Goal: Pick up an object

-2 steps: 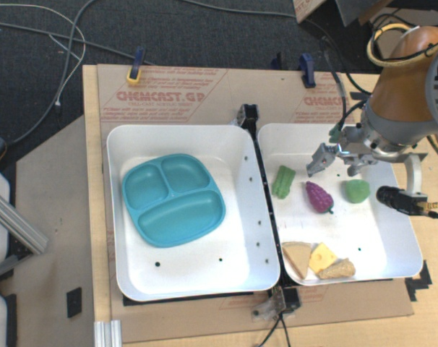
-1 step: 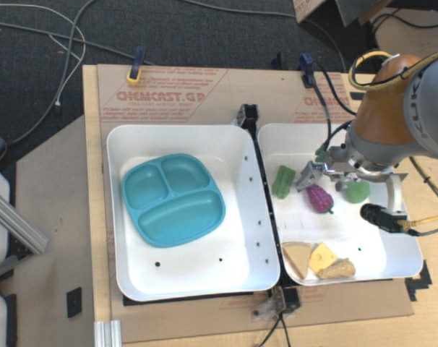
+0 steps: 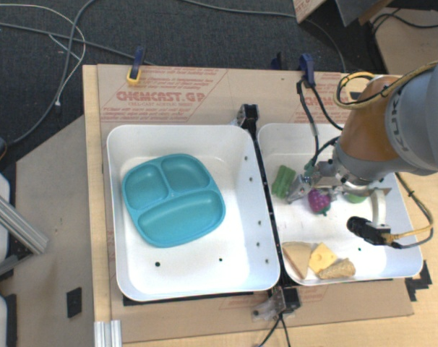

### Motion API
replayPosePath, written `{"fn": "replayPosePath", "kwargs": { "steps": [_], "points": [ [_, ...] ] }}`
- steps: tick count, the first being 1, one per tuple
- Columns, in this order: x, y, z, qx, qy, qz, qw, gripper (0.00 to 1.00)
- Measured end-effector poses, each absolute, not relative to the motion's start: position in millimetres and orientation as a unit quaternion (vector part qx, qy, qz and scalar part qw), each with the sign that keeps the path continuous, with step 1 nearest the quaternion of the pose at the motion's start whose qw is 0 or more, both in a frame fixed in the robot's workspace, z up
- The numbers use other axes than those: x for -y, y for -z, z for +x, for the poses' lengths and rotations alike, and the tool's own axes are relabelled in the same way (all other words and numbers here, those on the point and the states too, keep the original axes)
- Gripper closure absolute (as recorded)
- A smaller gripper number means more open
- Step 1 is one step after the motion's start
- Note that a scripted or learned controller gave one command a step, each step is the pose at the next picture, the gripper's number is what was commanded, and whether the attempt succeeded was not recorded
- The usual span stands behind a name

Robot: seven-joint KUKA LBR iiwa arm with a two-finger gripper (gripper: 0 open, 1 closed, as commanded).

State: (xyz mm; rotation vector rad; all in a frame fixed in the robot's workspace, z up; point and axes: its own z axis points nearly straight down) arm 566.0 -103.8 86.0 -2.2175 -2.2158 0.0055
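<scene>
Right bin (image 3: 284,144): the arm (image 3: 392,132) comes in from 3 o'clock and covers the bin's 1 to 3 o'clock part. I see open floor at 11 to 12 o'clock, and a bare strip at 5 o'clock inside the near rim.

Left bin (image 3: 129,266): a teal divided plate (image 3: 174,199) sits near the centre, and I note bare white floor all round it, widest toward 6 o'clock. The two bins meet along their shared walls, with a black clip (image 3: 248,114) at the far end of that seam. Cardboard worktop (image 3: 168,96) borders the bins at 12 o'clock.

Gripper (image 3: 316,187): low over the middle of the right bin, directly above a purple lump (image 3: 320,202) and apparently touching its top. I cannot tell if the gripper is spread or pressed together, nor if it pinches the lump.

Other candidates in the right bin: green block (image 3: 283,181) at 9 o'clock of the gripper, near the seam wall, tilted. A yellow wedge (image 3: 321,257) lies at 6 o'clock against the near rim, with a tan slice (image 3: 296,257) just beside it at its 9 o'clock and a tan crust (image 3: 340,269) at its 4 o'clock.
</scene>
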Motion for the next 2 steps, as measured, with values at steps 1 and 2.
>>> {"fn": "replayPosePath", "kwargs": {
  "steps": [1,2],
  "points": [
    [104,-100,568.2,0.706,0.0006,-0.708,0.001,1.0],
    [101,-144,571.5,0.707,0.0014,-0.707,-0.002,1.0]
  ]
}}
